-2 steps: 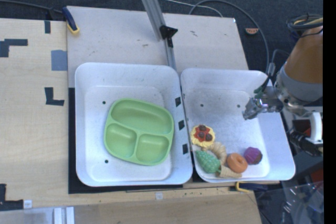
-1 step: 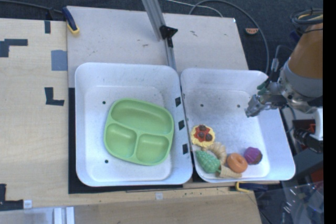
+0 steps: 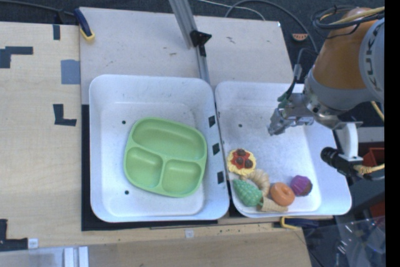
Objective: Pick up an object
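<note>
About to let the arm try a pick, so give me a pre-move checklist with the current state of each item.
1. Objects lie in the right bin: ok; purple toy, orange toy, green toy and pizza toy lie near its front.
2. End effector over the right bin: ok.
3. End effector directly above a toy: not ok; toys lie nearer the front edge.
4. Fingers open: cannot tell.
5. Green tray away from the pick: ok, in the left bin.

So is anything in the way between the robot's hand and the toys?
Nothing visible is. The gripper hangs over the bare upper part of the right bin. The toys sit together at the bin's near end: pizza slice, green toy, orange ball, purple one. Only white floor lies between.
</note>
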`<action>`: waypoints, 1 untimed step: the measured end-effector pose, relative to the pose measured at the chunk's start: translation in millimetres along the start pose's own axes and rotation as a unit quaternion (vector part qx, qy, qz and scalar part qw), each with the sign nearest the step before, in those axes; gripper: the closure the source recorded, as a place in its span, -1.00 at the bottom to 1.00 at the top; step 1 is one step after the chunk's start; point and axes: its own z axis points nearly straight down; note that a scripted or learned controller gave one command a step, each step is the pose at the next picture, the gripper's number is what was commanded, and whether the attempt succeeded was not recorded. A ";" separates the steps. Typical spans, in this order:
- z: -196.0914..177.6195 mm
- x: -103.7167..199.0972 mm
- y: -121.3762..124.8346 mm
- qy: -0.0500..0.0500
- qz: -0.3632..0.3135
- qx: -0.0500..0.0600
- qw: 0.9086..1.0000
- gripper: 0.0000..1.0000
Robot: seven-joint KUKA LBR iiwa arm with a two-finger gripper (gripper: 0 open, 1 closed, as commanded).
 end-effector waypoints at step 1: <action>8.5 40.2 25.5 0.000 0.000 0.000 1.000 1.00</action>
